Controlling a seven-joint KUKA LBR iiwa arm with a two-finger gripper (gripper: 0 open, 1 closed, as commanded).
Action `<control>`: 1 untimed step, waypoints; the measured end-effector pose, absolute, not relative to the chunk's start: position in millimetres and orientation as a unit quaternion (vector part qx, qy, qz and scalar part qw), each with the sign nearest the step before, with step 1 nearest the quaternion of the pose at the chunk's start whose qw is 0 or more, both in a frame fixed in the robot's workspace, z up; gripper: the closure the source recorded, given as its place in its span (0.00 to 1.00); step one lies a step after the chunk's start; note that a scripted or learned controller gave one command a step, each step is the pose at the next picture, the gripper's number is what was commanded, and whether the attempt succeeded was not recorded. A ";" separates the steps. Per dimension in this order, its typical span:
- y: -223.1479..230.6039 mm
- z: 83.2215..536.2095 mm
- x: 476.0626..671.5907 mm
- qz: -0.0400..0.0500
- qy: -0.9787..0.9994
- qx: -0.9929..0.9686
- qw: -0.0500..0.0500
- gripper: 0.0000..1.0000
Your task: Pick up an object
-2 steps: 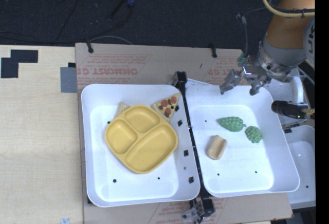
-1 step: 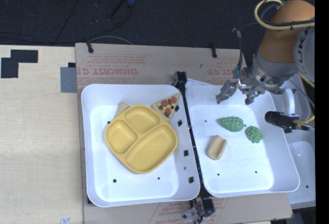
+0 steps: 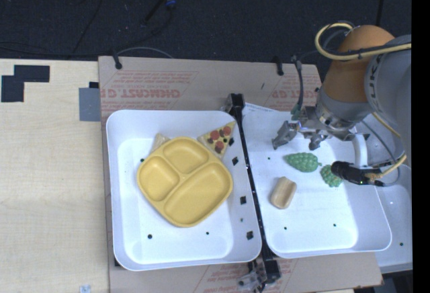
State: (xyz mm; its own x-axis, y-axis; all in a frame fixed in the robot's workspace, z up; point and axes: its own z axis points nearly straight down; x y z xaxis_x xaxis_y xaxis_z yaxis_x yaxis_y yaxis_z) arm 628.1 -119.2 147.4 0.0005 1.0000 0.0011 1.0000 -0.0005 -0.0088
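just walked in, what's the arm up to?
The arm's hand hovers over the right bin, above a green bumpy toy. Nothing shows between its fingers. A second green piece and a tan bread-like block also lie in that bin. The left bin holds a yellow divided plate with a toy pizza slice at its upper edge. No pick has landed yet.

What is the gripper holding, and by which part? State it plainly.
Nothing. The gripper hangs open above the right bin, its fingers bare; the green grape bunch lies apart below it.
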 end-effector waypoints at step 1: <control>-118.0 93.3 626.7 0.002 -0.707 -0.707 0.003 0.00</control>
